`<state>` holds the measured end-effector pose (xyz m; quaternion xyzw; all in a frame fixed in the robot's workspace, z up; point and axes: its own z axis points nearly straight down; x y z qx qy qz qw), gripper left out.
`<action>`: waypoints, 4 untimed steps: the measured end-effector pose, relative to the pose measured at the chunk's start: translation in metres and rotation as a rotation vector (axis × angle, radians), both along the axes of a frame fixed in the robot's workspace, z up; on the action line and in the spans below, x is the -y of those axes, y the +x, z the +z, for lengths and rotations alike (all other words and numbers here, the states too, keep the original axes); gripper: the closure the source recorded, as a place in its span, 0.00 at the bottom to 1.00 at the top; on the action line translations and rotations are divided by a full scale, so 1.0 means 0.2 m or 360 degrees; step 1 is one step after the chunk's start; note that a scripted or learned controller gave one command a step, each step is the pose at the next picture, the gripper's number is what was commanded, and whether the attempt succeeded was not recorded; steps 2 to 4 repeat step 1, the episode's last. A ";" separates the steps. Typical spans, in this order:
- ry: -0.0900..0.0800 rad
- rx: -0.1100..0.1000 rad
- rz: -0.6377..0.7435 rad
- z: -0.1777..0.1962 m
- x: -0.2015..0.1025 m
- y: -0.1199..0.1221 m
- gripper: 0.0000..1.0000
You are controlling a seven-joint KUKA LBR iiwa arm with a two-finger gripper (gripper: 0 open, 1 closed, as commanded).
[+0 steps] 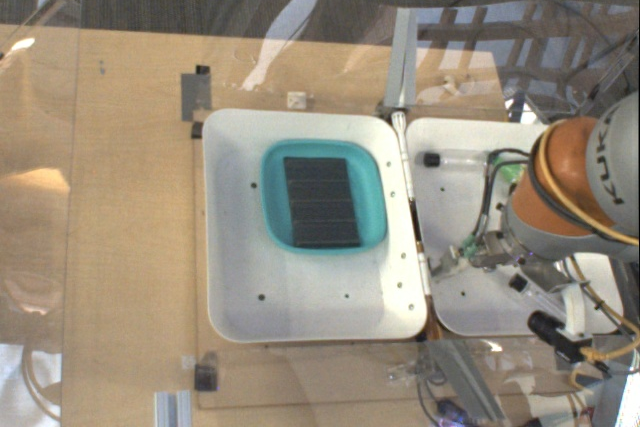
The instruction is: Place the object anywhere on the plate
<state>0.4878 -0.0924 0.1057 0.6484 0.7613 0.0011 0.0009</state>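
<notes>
A teal plate (372, 207) with rounded corners lies in the upper middle of the left bin (300, 305). A dark grey ridged rectangular object (322, 202) rests flat on the plate, covering most of its middle. My gripper (452, 260) hangs low over the left part of the right bin (460, 310), close to the wall between the two bins. It is well to the right of the plate and apart from the dark object. The wrist and its orange band (560, 180) hide much of the right bin.
A small black item (431, 159) lies near the right bin's top-left corner, and something green (511, 173) peeks out beside the arm. Cables trail along the arm at the lower right. A metal post (402, 65) stands behind the bins' shared edge.
</notes>
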 end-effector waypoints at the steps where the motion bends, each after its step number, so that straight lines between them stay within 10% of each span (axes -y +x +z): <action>1: -0.0004 0.0007 0.0540 0.40 -0.14 0.01 0.00; 4: -0.0004 0.0007 0.0540 0.40 -0.14 0.01 0.00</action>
